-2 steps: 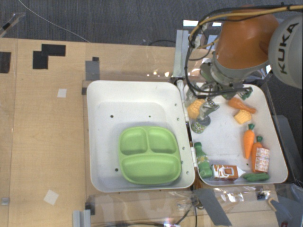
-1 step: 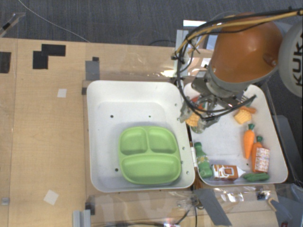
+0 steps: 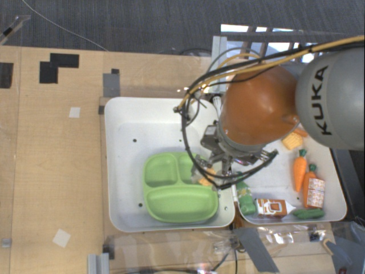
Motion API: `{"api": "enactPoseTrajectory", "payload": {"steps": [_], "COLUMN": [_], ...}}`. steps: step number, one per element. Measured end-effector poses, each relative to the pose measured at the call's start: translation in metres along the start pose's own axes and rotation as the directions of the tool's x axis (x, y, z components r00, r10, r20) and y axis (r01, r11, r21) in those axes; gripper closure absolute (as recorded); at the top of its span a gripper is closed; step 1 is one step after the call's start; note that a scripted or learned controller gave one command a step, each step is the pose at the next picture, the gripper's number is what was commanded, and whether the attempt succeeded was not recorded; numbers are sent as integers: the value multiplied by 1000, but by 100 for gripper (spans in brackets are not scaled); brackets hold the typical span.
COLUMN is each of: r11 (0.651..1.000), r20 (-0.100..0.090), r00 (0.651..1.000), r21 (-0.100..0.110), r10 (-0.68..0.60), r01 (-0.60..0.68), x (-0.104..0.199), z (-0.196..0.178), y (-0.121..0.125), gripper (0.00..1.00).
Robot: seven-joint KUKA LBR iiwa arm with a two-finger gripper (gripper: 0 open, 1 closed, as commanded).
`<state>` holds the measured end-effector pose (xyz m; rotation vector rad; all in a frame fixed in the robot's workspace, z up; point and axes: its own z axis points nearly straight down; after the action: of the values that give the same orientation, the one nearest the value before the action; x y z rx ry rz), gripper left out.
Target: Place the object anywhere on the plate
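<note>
Fingers hang somewhere under the arm's wrist, hidden by its bulk and a tangle of black cables (image 3: 194,124), so I cannot tell whether they are wide, narrow or holding anything. Largest in view is the pale wooden desk (image 3: 51,164), filling the left and middle of the frame, with black square marks near its upper left and dark carpet (image 3: 142,10) beyond it along the top. Next comes the grey arm (image 3: 336,101), entering from the right, its orange band (image 3: 256,110) covering the seam between the two bins and much of the upper right bin. The left white bin (image 3: 122,153) sits at centre, the right white bin (image 3: 336,207) touching it at lower right. A green plate (image 3: 179,201) with three compartments lies in the lower part of the left bin. A small yellow-orange object (image 3: 204,181) shows just under the wrist, at the plate's right rim; whether it rests on the plate is unclear. In the right bin lie an orange bottle (image 3: 314,190), a carrot (image 3: 299,173) beside it, a brown carton (image 3: 271,208), a green pod (image 3: 308,213), a green piece (image 3: 246,202) and a yellow wedge (image 3: 292,141).
</note>
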<state>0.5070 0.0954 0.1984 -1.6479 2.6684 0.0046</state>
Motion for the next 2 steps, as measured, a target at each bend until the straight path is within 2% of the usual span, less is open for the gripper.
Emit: {"api": "enactPoseTrajectory", "payload": {"steps": [1, 2], "r11": [994, 981], "r20": [2, 0], "r00": [994, 981], "r21": [10, 9], "r10": [113, -195], "r01": [-113, 195], "x": [49, 56], "z": [-48, -117], "y": [-5, -18], "gripper": [100, 100]}}
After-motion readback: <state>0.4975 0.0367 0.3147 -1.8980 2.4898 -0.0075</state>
